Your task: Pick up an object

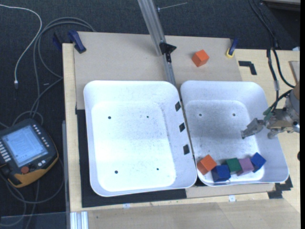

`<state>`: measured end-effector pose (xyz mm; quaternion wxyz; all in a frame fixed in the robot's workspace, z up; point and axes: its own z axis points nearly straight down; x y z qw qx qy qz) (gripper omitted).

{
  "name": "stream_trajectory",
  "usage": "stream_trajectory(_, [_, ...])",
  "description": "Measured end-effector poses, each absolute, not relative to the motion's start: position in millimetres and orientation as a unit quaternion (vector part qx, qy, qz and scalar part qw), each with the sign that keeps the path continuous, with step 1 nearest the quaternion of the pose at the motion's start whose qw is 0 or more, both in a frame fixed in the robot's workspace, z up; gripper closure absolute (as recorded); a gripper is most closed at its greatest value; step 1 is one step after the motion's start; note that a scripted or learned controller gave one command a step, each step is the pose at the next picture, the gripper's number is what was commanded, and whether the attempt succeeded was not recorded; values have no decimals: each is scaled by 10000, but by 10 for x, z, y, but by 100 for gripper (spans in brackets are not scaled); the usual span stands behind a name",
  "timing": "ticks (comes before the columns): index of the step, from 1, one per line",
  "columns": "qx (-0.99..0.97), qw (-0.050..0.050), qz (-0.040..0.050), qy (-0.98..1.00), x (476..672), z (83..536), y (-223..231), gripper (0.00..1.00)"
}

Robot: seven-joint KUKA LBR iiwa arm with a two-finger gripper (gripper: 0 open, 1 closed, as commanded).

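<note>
Several small cubes lie in a row along the near edge of the right bin (pixel 224 92): an orange cube (pixel 207 163), a dark blue cube (pixel 220 172), a green cube (pixel 233 165), a purple cube (pixel 246 164) and a blue cube (pixel 258 161). My gripper (pixel 260 131) reaches in from the right, over the right side of this bin, above and just beyond the blue and purple cubes. Its fingers (pixel 249 129) are spread open with nothing between them.
The left bin (pixel 95 97) sits beside the right one. Another orange cube (pixel 200 57) rests on the bench behind the bins. A metal pole (pixel 152 20) slants up from the bench's far middle. Blue clamps (pixel 76 41) grip the bench's back edge.
</note>
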<state>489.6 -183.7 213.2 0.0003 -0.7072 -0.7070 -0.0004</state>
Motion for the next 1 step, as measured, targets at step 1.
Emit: stream_trajectory(1, [-7070,-12,-13,-7072,4907,2243,-1836,100])
